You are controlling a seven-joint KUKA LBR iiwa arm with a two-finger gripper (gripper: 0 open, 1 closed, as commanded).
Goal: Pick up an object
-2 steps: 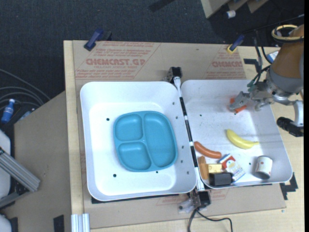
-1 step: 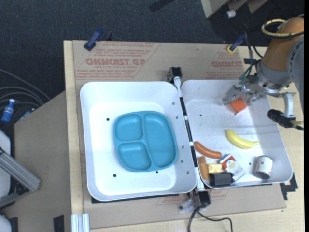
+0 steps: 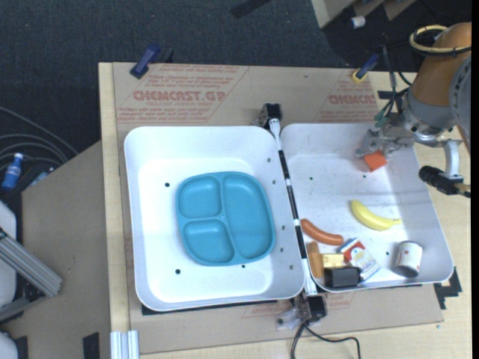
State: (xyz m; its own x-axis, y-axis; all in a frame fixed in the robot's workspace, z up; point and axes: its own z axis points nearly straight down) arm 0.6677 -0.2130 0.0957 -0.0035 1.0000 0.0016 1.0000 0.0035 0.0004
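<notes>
Pale bench under a brown printed board, two white bins side by side on it — left bin, right bin — blue clamps at the board's far edge.

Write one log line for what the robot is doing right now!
gripper above orange block | right bin far corner | banana, hot dog untouched | grasp unconfirmed

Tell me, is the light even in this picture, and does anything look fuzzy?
Camera view: fairly even light; the white bins look bright, and soft shadows lie beside the banana. The pincer over the orange block looks slightly blurred; the blue tray is sharp.
</notes>
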